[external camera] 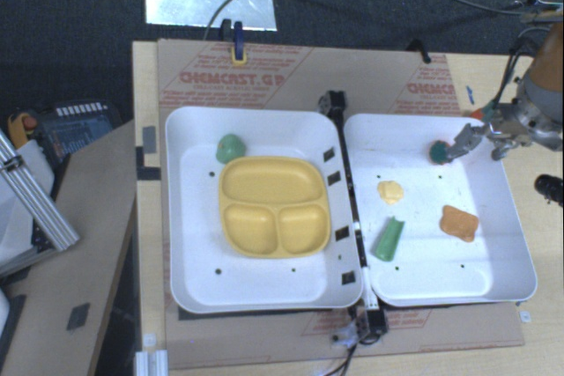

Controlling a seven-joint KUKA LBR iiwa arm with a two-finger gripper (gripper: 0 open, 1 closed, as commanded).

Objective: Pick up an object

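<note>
I see the end effector (pixel 465 141) low over the far right corner of the right bin (pixel 507 189), one tip just beside a small dark green object (pixel 438 152); whether it is released or clenched I cannot tell. Nothing looks lifted, so I judge the pick not yet made. Other candidates lie on that bin's floor: a pale yellow piece (pixel 390 191), an orange piece (pixel 459 223) and a green stick (pixel 388 239). The left bin (pixel 189 189) holds a yellow divided tray (pixel 273 205) and a green lump (pixel 231 147).
</note>
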